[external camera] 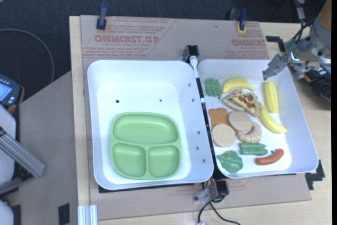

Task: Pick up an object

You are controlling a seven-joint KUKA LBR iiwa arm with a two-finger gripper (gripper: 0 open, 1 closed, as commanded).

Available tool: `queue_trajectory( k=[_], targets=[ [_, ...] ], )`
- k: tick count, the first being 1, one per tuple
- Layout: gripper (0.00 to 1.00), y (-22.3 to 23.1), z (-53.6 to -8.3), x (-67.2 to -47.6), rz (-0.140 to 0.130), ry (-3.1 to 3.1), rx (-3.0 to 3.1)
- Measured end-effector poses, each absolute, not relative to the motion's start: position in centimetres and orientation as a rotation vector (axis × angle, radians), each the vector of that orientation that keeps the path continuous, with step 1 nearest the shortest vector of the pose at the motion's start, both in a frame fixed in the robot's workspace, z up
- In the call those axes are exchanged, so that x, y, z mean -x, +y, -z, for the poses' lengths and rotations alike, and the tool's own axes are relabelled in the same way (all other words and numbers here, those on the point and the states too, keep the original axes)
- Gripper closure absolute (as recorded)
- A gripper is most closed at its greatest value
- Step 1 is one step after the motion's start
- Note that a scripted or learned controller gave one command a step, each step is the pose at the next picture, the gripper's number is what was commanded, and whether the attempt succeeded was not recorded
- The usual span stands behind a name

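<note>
Gripper (275, 67) hovered at the right bin's (305, 137) upper right rim, jaws apparently parted and empty; toy foods, including corn cob (270, 96) and pizza slice (242, 99), lay clustered below, awaiting picking; green divided tray (145, 145) occupied the left bin (100, 87).

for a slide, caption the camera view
Hand above the right bin's toy food; green tray in the left bin.
</note>
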State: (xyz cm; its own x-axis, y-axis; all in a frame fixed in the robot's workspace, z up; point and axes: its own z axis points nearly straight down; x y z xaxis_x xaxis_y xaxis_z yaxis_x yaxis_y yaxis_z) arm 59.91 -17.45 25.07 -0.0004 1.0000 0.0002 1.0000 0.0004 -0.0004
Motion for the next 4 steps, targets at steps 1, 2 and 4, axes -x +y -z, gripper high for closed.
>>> queue_trajectory(
  k=[1,2,4],
  targets=[
    [1.0,-17.5,-26.2,-60.0,0.002,-2.225,2.222],
    [1.0,-9.1,-32.6,-58.0,0.005,-2.229,2.218],
    [1.0,-4.0,-31.0,-51.8,0.01,-2.226,2.226]
  ],
)
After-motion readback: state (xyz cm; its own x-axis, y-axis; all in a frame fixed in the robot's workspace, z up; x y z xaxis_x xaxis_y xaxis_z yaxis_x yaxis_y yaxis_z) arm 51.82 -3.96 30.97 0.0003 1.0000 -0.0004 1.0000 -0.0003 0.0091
